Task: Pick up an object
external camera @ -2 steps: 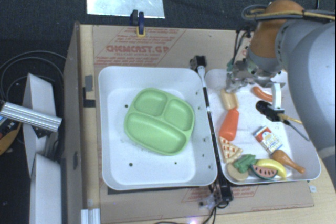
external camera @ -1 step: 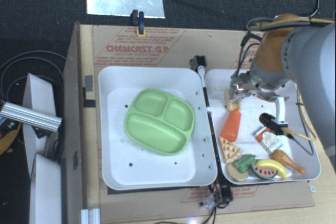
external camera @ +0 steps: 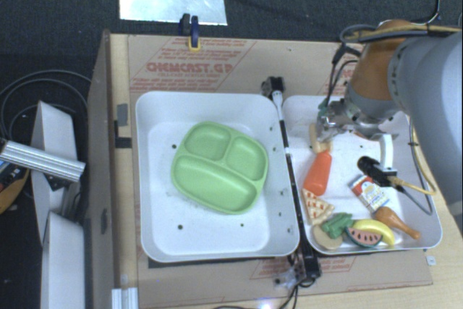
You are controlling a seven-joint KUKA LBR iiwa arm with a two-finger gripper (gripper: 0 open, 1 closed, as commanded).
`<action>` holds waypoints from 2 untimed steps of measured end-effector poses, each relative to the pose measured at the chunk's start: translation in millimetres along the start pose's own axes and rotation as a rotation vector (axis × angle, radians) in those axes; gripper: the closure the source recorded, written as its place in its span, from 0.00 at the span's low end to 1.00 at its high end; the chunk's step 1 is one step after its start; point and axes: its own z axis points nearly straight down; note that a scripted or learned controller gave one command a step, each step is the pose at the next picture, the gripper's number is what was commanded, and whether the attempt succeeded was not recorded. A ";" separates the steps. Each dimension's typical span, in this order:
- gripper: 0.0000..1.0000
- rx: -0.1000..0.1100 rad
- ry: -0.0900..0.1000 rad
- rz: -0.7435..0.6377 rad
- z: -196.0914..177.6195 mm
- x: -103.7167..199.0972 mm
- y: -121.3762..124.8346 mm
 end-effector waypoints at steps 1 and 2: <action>0.00 0.005 0.000 0.004 -2.4 -1.7 -41.0; 0.00 -0.022 -0.003 0.003 -0.9 -4.0 -55.3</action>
